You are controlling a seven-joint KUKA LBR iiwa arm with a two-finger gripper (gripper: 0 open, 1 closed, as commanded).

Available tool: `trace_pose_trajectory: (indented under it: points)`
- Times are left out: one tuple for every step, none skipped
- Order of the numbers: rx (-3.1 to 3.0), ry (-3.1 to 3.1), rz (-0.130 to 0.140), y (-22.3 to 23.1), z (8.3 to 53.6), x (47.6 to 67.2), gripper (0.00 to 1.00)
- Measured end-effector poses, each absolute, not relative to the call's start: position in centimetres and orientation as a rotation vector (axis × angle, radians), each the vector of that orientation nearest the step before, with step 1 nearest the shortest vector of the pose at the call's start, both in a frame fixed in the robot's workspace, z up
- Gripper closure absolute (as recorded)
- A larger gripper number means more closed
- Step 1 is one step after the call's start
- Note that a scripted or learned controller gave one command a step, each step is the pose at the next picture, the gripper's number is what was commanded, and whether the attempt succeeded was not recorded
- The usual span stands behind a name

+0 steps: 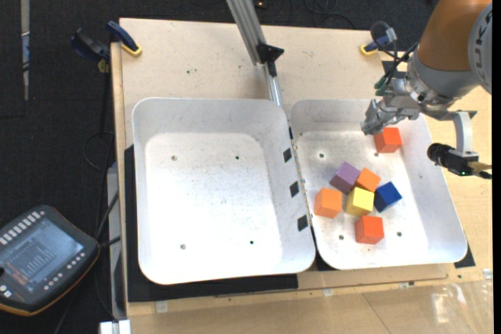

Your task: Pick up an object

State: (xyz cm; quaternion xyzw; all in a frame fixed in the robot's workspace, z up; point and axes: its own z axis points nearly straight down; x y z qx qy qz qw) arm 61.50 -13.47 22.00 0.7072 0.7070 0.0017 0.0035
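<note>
Hanging over the back part of the right bin (pixel 438 192), my gripper (pixel 379 121) points down toward the bin floor. I cannot tell from this slanted view if my fingers are open or closed, because they look like one dark grey mass. Just below and a little to the right of them lies a red-orange cube (pixel 387 140). Its upper left corner seems to touch my fingertips or to be just beside them, but I do not see the cube between my fingers, so I cannot say that I hold it.

Farther toward the front of the same bin, there is a tight group of blocks. A purple cube (pixel 344 177) touches an orange cube (pixel 368 180), and a yellow cube (pixel 361 201) sits just in front of them. A blue cube (pixel 387 195) is at the right side of the yellow one. Another orange cube (pixel 329 202) lies at the left of the group, and a red cube (pixel 369 229) lies nearest to the front edge.

Above my gripper comes my grey wrist and then the orange band (pixel 450 27), reaching in from the right. The left bin (pixel 156 113) stands beside the right one, and both rest on the pale bench (pixel 196 59). A tablet controller (pixel 39 258) lies on the dark floor at the left front.
</note>
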Motion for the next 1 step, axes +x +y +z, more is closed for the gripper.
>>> trace_pose_trajectory:
  points:
    - [2.215, 2.22, 0.005, -13.46, 25.67, 61.63, 1.0]
